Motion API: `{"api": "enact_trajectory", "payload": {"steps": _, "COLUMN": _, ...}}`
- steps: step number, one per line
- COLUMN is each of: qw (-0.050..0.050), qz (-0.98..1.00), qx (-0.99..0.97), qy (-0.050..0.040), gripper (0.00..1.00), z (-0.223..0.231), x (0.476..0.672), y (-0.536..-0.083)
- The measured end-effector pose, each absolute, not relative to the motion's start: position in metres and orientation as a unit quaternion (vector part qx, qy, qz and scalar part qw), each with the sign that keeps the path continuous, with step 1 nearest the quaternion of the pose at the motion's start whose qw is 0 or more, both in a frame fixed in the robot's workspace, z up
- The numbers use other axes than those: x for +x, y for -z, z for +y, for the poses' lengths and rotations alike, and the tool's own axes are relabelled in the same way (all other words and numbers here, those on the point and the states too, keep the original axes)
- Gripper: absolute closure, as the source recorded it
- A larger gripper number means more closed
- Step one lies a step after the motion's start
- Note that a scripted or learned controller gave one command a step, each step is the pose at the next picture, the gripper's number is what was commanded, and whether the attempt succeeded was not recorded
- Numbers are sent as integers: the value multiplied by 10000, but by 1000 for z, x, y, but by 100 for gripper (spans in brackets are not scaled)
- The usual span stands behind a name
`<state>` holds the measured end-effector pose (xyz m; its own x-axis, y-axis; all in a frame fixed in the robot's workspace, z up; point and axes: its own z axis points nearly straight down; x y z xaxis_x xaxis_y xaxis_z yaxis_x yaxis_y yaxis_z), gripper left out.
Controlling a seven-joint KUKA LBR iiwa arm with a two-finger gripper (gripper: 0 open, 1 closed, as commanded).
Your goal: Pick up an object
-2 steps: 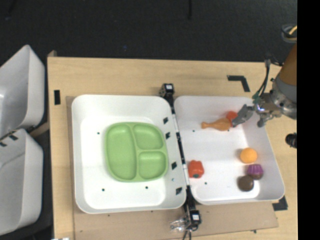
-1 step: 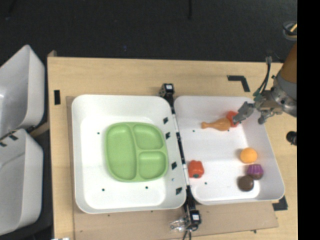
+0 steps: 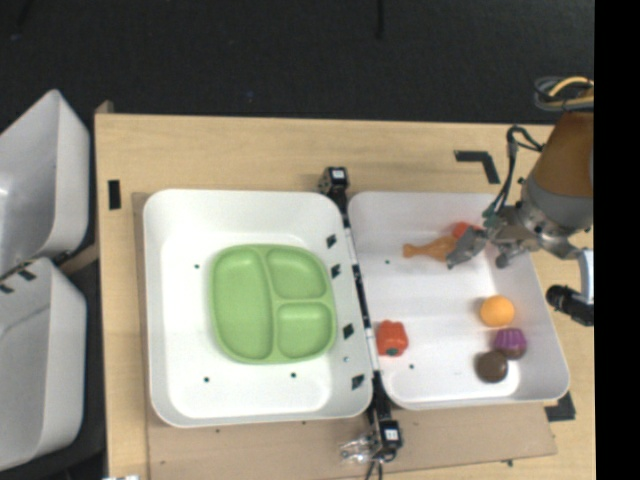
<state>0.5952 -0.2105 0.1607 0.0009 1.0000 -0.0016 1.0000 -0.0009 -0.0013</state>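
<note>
My gripper [image 3: 482, 253] hangs over the upper right part of the right bin [image 3: 430, 388], open, its two grey fingers spread apart. An orange carrot-shaped toy [image 3: 432, 250] with a red end [image 3: 461, 231] lies just left of the fingers, and the left finger [image 3: 461, 254] is close against its right end. Nothing sits between the fingers. Lower in the same bin lie an orange ball [image 3: 497, 311], a purple toy [image 3: 510, 342], a brown toy [image 3: 491, 366] and a red pepper [image 3: 391, 338].
The left bin [image 3: 180, 388] holds a green divided plate [image 3: 270, 301]. A black-clipped divider [image 3: 352, 288] runs between the bins. The wooden bench [image 3: 220, 153] surrounds both, and white objects [image 3: 35, 188] stand off its left side.
</note>
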Motion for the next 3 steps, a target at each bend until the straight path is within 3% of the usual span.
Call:
{"api": "enact_trajectory", "payload": {"steps": 1, "qw": 4, "qz": 7072, "qx": 7071, "qy": 11, "gripper": 0, "z": -205, "x": 594, "y": -117}}
{"api": "enact_trajectory", "payload": {"steps": 2, "qw": 10, "qz": 7061, "qx": 7081, "qy": 10, "gripper": 0, "z": -207, "x": 594, "y": -101}}
{"api": "enact_trajectory", "payload": {"steps": 3, "qw": 26, "qz": 7059, "qx": 7083, "qy": 0, "gripper": 100, "z": -208, "x": 595, "y": -112}}
